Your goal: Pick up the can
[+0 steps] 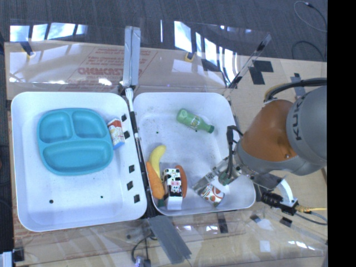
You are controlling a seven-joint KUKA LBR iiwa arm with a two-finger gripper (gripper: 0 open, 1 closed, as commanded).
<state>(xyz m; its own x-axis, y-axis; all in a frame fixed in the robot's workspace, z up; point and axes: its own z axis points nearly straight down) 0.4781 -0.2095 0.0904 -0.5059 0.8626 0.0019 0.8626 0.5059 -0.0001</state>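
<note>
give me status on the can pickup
Gripper low in right bin, at can near front wall. Grasp not confirmed. Banana, carrot, bottle stand apart.

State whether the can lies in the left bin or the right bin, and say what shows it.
Left bin. The can rests beside the blue tray, against the left bin wall nearest the divider.

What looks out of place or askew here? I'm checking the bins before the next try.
A small can lies tipped in the left bin, wedged between the blue tray and the wall. In the right bin, the green bottle lies on its side.
</note>
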